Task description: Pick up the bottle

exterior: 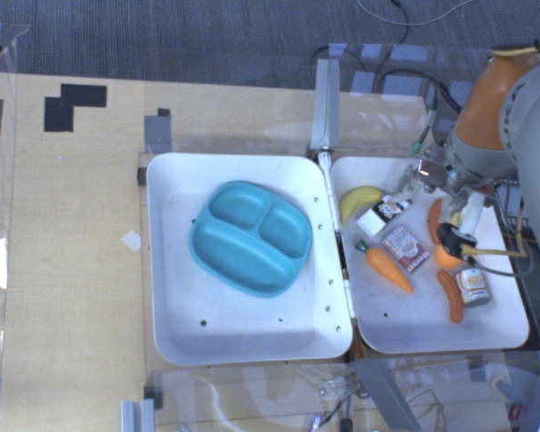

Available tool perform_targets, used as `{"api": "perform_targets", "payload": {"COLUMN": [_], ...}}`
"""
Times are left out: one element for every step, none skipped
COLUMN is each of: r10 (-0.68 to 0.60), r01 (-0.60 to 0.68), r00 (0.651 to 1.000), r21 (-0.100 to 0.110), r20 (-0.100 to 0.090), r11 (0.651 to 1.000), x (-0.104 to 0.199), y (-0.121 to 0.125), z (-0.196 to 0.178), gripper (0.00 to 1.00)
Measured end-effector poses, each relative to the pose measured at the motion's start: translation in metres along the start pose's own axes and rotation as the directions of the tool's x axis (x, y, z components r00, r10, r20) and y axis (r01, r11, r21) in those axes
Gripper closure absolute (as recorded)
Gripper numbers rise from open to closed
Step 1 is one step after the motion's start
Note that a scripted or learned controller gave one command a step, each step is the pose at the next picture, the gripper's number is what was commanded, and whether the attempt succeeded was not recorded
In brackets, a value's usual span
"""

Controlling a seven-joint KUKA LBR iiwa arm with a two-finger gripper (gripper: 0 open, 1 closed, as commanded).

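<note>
The gripper (pixel 454 190) hangs over the far right part of the right bin (pixel 432 336); I cannot tell whether it is spread or pressed together. The small bottle (pixel 383 214) lies on its side in that bin, just beside the banana (pixel 358 201), apart from the gripper. A carrot (pixel 388 271), a can (pixel 472 286) and a sausage (pixel 451 296) lie nearer the front. The left bin (pixel 175 318) bears a blue divided plate (pixel 250 237).

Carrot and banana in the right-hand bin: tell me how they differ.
The carrot is orange with a green stub; the banana is plain yellow. The carrot is straight and tapers to a point; the banana curves. The banana lies farther back, the carrot nearer the camera. Both lie flat in the left half of the right bin.
</note>
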State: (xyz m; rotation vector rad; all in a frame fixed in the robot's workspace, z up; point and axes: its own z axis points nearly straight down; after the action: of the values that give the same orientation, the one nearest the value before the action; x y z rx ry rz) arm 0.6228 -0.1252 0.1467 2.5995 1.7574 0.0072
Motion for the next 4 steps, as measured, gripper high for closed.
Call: {"api": "perform_targets", "payload": {"r10": [-0.059, 0.112, 0.097, 0.152], "r01": [0.059, -0.112, -0.097, -0.152], "r00": [0.998, 0.994, 0.995, 0.988], "r21": [0.001, 0.005, 0.019, 0.004], "r20": [0.001, -0.019, -0.006, -0.016], "r11": [0.998, 0.994, 0.995, 0.988], "x": [0.003, -0.042, -0.034, -0.054], "y": [0.05, 0.046, 0.065, 0.019], "z": [0.058, 0.058, 0.058, 0.058], "gripper": [0.0, 0.0, 0.0, 0.0]}}
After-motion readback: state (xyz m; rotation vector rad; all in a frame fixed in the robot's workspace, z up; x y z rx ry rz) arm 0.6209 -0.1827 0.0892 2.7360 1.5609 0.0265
